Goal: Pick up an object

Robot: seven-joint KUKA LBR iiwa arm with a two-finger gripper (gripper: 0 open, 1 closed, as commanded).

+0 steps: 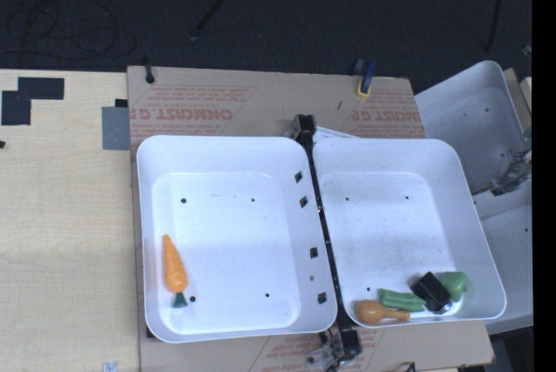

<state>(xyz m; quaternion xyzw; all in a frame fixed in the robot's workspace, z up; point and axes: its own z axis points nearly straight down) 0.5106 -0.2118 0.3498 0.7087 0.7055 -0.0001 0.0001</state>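
An orange toy carrot (174,266) with a small green top lies near the left wall of the left bin (221,157), toward its front. In the front right corner of the right bin (391,157) several small things lie bunched together: a tan pear-shaped piece (380,312), a long green piece (401,301), a black block (432,291) and a rounded green piece (453,282).
Both bins rest on a cardboard sheet (261,105) over a light wooden bench. A black clip strip (314,214) runs between the bins. A grey metal plate (473,114) stands at the right. Cables lie on the dark floor behind.
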